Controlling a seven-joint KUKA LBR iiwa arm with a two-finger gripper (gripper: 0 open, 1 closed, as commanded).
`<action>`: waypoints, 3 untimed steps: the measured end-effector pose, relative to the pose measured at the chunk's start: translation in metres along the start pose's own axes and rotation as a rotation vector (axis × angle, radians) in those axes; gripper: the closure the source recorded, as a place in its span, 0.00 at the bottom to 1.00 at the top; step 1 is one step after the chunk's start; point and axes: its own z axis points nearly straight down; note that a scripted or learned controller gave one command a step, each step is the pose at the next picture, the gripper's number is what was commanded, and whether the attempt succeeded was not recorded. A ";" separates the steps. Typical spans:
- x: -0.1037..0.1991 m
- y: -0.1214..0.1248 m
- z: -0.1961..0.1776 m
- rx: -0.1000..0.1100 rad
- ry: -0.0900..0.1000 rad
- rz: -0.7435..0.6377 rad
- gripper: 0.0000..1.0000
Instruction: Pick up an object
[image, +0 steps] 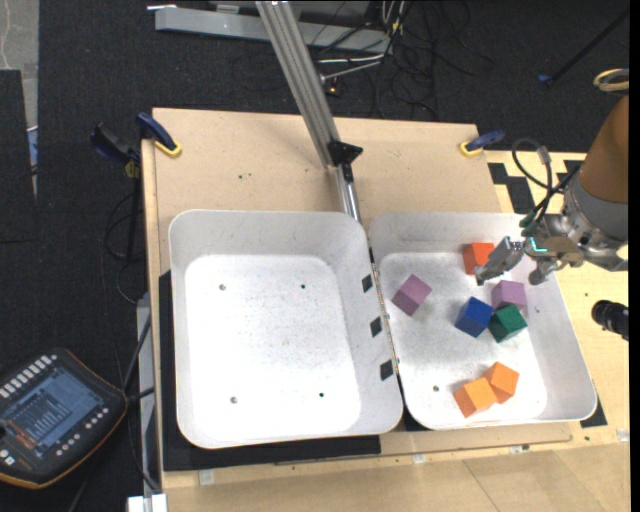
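Well, far over at 8 o'clock on the floor sits a grey hand controller (50, 415) with a lit screen. Next comes the left bin (190, 300), white and shallow, on the wooden bench (250, 160). A metal pole (305, 80) leans down from 12 o'clock and ends where the two bins meet.

Then comes the right bin (440, 235), and all the blocks are in it. The first purple block (411, 294) sits at 9 o'clock in this bin, alone, with one corner turned toward 12 o'clock. The blocks look like cubes, so I cannot pick a long side on any of them. Down at 6 o'clock two orange blocks (476, 396) touch each other, and the pair makes a short line running from 8 o'clock up to 2 o'clock. In the middle the blue block (474, 316) touches the green block (509, 322) at its 3 o'clock side. A second purple block (510, 293) sits just above the green one, touching it. One more orange block (478, 257) lies at 12 o'clock from the blue one.

Last, the gripper (520, 270) reaches in from 3 o'clock. It hangs over the second purple block, with the lone orange block just beside it at 9 o'clock. Its two fingers (497, 265) are spread apart, and no block sits between them.
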 end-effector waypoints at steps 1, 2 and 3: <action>0.000 0.001 -0.003 -0.005 -0.001 0.001 0.00; 0.009 0.006 0.052 0.000 0.000 0.000 0.00; 0.008 0.006 0.096 0.000 0.000 0.002 0.00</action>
